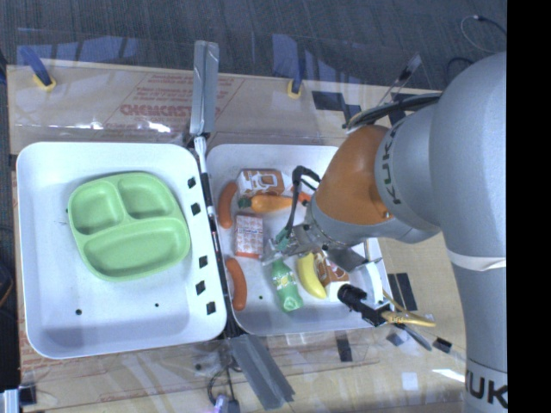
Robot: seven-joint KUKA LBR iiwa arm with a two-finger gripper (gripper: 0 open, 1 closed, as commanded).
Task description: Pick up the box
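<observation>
Nearest in right bin (pixel 258 321): green bottle (pixel 287 286) and banana (pixel 311 276). Gripper (pixel 291 243) just above these, low among items; finger state not discernible. Box (pixel 249 235) flat just left of gripper, apart. Farther back: carrot (pixel 271 203), second carton (pixel 260 181).

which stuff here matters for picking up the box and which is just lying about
For the job:
- box
- end effector
- right bin

Lying about:
- green plate
- left bin
- banana
- carrot
- green bottle
- two sausages
- small packet
</observation>
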